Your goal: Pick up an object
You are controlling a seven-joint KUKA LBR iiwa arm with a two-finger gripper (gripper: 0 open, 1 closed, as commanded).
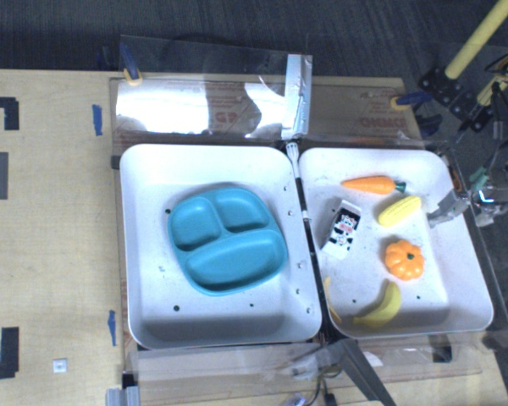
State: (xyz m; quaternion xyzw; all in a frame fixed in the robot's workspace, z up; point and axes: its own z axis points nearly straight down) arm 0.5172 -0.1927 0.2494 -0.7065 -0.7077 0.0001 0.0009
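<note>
Near right bin's middle, round orange pumpkin (404, 260)

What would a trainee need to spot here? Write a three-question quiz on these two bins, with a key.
1. True or false: the blue divided plate lies in the same bin as the carrot.
2. Multiple choice: which thing lies nearest the right bin's front edge? A. the small pumpkin B. the banana C. the black-and-white card
3. Fill in: just below the carrot lies a ____ toy, the corn cob.

Key
1. False: the plate is alone in the left bin; the carrot is in the right one.
2. B
3. yellow
</note>
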